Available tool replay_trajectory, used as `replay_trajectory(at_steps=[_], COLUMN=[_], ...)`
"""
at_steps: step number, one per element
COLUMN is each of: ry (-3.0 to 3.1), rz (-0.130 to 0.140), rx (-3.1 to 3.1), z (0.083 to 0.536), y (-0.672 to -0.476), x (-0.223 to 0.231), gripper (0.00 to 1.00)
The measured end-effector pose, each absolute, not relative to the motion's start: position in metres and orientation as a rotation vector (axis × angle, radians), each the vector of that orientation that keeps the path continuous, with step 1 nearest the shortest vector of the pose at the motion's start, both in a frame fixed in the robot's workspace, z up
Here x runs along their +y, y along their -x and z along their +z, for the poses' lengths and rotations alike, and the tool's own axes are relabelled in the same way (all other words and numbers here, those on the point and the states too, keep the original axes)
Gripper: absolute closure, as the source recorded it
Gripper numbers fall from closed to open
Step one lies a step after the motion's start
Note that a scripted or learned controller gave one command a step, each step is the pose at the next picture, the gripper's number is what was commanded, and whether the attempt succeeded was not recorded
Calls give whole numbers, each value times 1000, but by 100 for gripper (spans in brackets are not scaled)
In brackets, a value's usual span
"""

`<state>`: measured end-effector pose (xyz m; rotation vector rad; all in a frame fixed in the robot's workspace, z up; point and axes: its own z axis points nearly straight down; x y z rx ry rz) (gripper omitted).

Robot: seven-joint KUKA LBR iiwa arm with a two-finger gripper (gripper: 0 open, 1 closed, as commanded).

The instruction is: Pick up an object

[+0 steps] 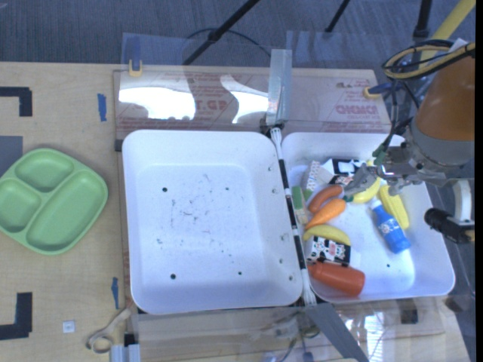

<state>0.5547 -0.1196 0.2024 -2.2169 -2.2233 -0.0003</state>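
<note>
Over the right bin (441, 274), from the overhead camera: gripper (367, 178) poised low, finger state not discernible. Directly beneath and beside: yellow banana (367, 193); just left, two carrots (326, 204); below right, blue bottle (390, 228). Likely step: descent to grasp. Next: lower squarely onto one item, close, lift clear of neighbours.
</note>
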Motion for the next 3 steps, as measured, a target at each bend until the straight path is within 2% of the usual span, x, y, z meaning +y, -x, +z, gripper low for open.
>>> replay_trajectory(at_steps=[1, 2, 3], ry=[2255, 2120, 2127], rz=[0, -22, -20], rx=[-2187, -2340, -2341], z=[147, 96, 106], y=[-516, -534, -534], x=[-178, -197, -200], gripper=[0, 0, 100])
